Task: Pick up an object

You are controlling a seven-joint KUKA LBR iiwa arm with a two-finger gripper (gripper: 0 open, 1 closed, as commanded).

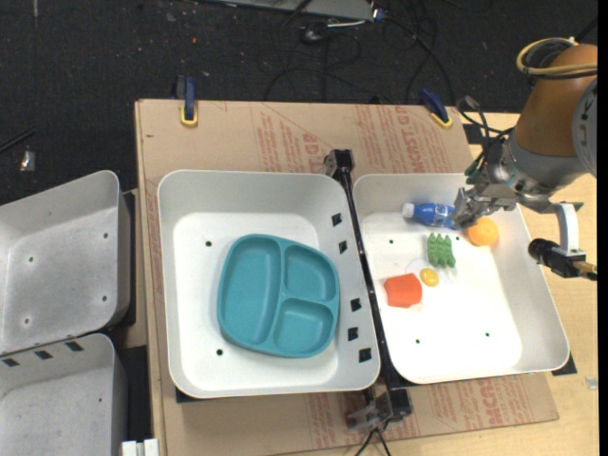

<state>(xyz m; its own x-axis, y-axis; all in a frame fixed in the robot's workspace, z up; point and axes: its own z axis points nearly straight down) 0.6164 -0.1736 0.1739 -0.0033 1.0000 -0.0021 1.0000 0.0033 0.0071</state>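
Closest to me, the left bin [180, 283] has a teal divided tray [278, 294] sitting flat in it. In the right bin [532, 340], near to far: an orange-red block [404, 291], a small yellow piece [429, 276] just beside it, a green ridged thing [440, 250], then an orange ball [483, 233] and a blue-and-white bottle [429, 214] lying on its side. The end effector [472, 207] hangs over the far edge, right between bottle and ball, just above both. Can't tell if it's spread or pinched. All on a cardboard-covered surface [256, 141].
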